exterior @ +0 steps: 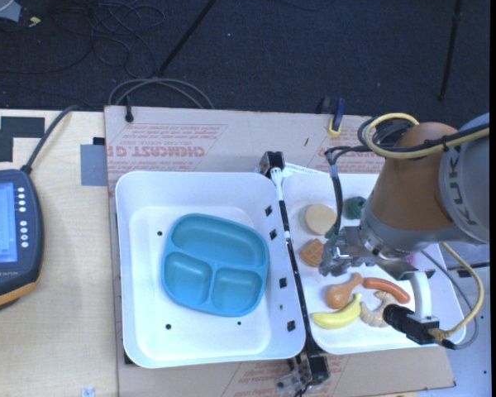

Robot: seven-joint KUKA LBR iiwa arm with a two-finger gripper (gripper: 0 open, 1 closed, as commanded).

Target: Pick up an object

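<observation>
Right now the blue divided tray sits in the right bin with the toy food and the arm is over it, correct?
Not quite. The camera view shows the blue divided tray in the left bin, alone. The toy food, such as the banana, lies in the right bin, where the arm reaches in.

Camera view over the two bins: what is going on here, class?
A grey KUKA arm with an orange band reaches from the right over the right white bin. Its gripper hangs low among toy foods: a yellow plastic banana, a tan drumstick and a round beige cookie. The left white bin holds a blue divided plate.
</observation>
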